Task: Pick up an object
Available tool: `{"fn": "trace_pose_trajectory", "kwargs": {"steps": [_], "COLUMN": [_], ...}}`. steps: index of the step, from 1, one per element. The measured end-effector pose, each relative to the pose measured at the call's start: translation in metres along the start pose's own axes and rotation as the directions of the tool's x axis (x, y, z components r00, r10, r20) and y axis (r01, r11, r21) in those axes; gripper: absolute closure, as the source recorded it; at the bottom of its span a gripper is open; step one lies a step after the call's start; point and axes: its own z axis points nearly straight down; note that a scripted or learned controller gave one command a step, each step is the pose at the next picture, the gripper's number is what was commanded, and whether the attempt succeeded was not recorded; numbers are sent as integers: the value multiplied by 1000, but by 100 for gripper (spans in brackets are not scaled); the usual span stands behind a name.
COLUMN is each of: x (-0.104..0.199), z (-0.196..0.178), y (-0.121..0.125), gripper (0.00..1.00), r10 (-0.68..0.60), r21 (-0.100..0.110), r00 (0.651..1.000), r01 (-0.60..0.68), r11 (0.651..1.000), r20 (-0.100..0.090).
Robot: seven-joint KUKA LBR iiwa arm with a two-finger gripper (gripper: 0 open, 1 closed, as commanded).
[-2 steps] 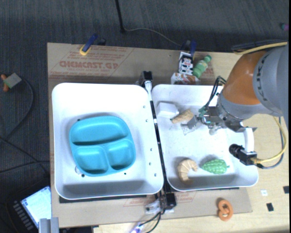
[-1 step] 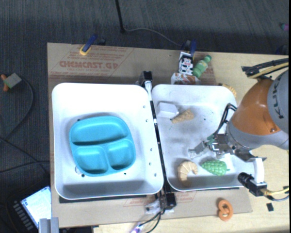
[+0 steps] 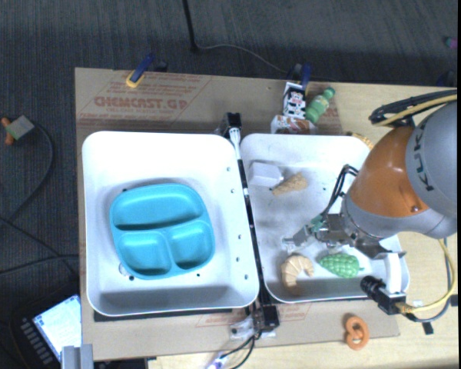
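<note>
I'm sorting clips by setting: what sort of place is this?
Probably a robot lab's grasping bench: two white bins on a clamped board, toy food such as a croissant by the gripper, and cables over grey carpet.

Two bins sit side by side on the counter (image 3: pixel 138 102); the left bin (image 3: pixel 100 206) holds a divided tray (image 3: pixel 163 229) at its middle; in the right bin (image 3: pixel 323 148), a cone (image 3: pixel 290 183) lies toward the back, a croissant (image 3: pixel 297 267) at the front, a knobbly toy (image 3: pixel 339 265) just right of it; the arm (image 3: pixel 399 191) hangs over the right side.
</note>
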Motion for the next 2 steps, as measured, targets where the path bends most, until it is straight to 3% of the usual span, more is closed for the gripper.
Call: {"fn": "trace_pose_trajectory", "kwargs": {"steps": [1, 2], "x": [16, 17], "z": [-15, 5], "y": [0, 0], "gripper": [0, 0], "r10": [0, 1], "r21": [-1, 1], "r00": [1000, 1000], "r01": [0, -1], "r11": [1000, 1000], "r20": [0, 0]}}
